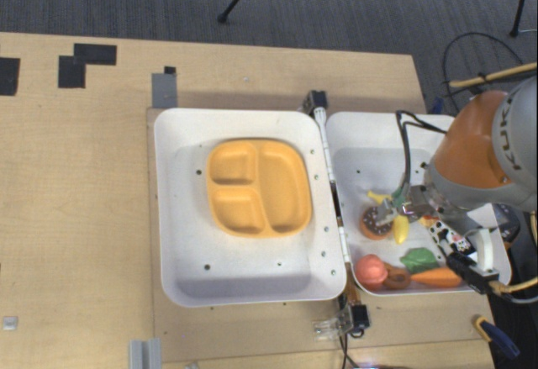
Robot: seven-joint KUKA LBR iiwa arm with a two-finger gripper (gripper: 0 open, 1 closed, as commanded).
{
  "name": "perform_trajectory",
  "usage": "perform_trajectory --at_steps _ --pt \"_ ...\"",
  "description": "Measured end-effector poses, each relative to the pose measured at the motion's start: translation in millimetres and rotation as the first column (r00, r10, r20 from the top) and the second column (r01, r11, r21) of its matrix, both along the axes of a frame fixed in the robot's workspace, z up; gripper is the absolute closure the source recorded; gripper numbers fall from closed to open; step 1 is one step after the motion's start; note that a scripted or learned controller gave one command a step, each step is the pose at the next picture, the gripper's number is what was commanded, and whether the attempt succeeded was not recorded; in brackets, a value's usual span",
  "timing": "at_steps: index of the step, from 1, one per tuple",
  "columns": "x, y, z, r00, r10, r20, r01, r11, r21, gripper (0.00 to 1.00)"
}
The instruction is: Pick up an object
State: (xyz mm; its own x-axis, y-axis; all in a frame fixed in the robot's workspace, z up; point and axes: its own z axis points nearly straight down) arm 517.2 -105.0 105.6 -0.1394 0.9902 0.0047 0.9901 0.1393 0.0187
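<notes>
A: Reaching in over the right-hand shallow white plastic bin (370,149), the grey arm with its orange band (471,153) had its two-finger pincer (402,209) down among the toy food. Was anything caught in it?

B: I could not tell. The pincer was small and partly lost against the clutter, so how far it stood open, and whether it gripped anything, was not clear.

A: What lay closest to it?

B: A small yellow banana-shaped plastic piece (401,229) sat right at the pincer, touching or nearly so. Just beside it, on the side away from the arm, was a round brown-and-red disc-like toy (376,223).

A: And nearer the camera than the pincer?

B: A green leafy plastic piece (418,259), an orange plastic carrot (437,278) and a round pinkish-red plastic fruit (371,270), all along that bin's near wall.

A: The other bin?

B: Well apart from the pincer, the left white bin (181,191) held a yellow three-compartment plastic tray (257,187), lying flat.
</notes>
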Motion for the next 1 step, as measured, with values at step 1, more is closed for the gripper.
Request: perform_trajectory --at_steps 1 --pt "-30.0 36.6 78.7 0.939 -0.344 -0.016 0.344 0.939 -0.007 1.00"
